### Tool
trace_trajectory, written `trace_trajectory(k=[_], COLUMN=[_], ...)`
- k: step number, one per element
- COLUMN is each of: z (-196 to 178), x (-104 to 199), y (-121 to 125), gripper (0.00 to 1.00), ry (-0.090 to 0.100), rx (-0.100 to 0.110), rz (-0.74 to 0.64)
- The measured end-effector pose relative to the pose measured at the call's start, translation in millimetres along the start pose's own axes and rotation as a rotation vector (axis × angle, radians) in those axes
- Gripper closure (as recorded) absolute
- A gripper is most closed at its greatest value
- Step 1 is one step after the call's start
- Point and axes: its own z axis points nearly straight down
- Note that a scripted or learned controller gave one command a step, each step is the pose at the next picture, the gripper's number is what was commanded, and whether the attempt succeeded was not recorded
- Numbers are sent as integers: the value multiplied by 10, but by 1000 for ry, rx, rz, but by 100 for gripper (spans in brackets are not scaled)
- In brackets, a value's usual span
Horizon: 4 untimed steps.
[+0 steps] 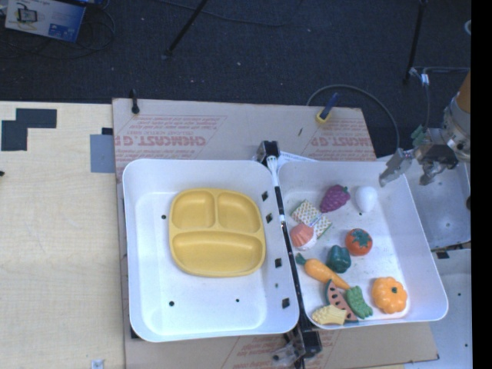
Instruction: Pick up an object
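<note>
Plenty of open floor in the left bin all round the yellow tray, which sits alone in the middle. The right bin is crowded low and centre: carrot, watermelon slice, corn and cucumber packed touching. The pumpkin stands apart with room around it. The bin's upper right strip lies open beside the white egg.

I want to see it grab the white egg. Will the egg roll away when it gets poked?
Probably. The white egg looks round and smooth, so a nudge could roll it. It lies apart from the purple grapes, near the right bin wall, which might stop it. Its glossy look suggests it may slip.
</note>
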Motion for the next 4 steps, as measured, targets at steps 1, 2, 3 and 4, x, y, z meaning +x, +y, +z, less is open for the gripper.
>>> trace_trajectory(k=[1, 2, 3, 4], z=[1297, 1710, 1716, 1711], x=[305, 333, 913, 354], y=[-506, -774, -62, -443], gripper=[0, 0, 0, 0], ry=[0, 0, 0, -2], rx=[0, -6, -6, -4], rz=[1, 0, 0, 1])
